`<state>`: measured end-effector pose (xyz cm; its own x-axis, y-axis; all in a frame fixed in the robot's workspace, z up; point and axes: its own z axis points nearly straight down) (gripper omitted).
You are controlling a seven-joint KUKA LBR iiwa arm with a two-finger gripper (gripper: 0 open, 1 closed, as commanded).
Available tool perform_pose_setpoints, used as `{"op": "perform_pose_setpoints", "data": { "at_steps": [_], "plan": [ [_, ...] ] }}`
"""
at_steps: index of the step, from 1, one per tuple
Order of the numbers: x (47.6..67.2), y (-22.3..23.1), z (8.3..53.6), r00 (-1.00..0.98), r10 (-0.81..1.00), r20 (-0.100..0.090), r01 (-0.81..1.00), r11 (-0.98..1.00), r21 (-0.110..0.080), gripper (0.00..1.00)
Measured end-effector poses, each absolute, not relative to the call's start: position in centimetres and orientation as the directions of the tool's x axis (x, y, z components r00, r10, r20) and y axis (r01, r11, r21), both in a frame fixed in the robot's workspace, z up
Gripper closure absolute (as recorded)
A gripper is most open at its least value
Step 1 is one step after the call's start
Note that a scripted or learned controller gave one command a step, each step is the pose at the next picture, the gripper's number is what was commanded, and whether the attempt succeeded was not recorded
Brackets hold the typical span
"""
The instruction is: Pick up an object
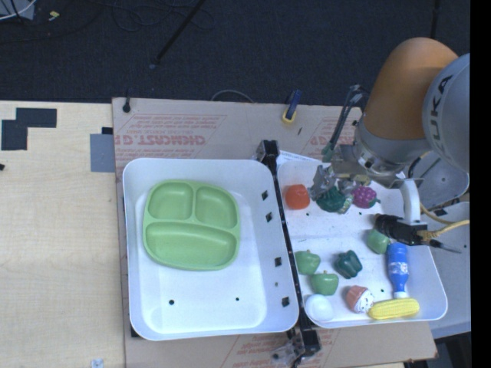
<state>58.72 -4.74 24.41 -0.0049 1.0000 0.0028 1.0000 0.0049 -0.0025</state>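
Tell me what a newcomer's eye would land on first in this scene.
First comes the big grey arm with its orange band, reaching in from the right, its gripper low over a dark green toy near the right bin's far edge. Next is the pale green divided plate lying alone in the left bin. Then the bright toy food scattered in the right bin, like the yellow corn at its near edge.

Green tray, orange tomato, blue bottle.

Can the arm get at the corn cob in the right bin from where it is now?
Probably yes. The corn cob lies uncovered at the bin's near edge, only a blue bottle close above it, and the gripper sits at the far end of the same bin.
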Motion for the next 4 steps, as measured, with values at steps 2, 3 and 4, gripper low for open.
{"op": "perform_pose_setpoints", "data": {
  "at_steps": [2,3,4],
  "plan": [
    [58.1,5.0,24.1,-0.004,1.000,0.002,1.000,0.004,-0.004,1.00],
    [57.1,8.4,21.7,-0.002,1.000,0.001,1.000,0.002,-0.006,1.00],
    [56.9,9.1,23.6,-0.001,1.000,0.001,1.000,0.001,-0.002,1.00]
  ]
}}
